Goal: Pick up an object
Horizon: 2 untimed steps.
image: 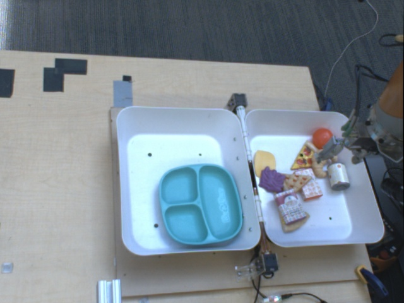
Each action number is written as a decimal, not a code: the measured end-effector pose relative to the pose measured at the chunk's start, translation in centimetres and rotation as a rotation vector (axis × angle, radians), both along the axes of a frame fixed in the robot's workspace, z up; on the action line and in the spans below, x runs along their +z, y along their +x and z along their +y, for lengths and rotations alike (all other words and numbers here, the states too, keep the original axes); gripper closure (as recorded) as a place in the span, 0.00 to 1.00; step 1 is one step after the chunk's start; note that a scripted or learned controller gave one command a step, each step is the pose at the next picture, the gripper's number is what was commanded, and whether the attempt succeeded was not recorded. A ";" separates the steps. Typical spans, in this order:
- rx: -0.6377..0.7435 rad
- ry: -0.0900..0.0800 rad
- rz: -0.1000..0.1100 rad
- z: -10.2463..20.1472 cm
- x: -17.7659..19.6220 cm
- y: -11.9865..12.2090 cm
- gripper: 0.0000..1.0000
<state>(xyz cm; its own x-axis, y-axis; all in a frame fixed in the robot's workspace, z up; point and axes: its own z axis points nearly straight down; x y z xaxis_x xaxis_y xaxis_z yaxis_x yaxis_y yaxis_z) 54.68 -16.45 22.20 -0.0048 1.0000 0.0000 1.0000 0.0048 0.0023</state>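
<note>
Smooth teal three-compartment plate (201,204); gripper (332,149) near possibly metallic cylinder (338,176).

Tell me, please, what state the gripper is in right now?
Gripper: above the right bin, close to the orange ball and the pizza slice; open or closed cannot be told.

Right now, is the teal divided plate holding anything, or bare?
Bare. The teal divided plate sits in the left bin, all three compartments showing plain teal. The toy food lies in the right bin.
</note>
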 end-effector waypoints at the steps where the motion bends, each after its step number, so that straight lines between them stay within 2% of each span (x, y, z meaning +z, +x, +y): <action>1: 0.003 0.006 -0.003 0.4 -13.3 0.7 0.00; 2: 0.001 0.001 -0.004 0.1 -12.3 0.6 1.00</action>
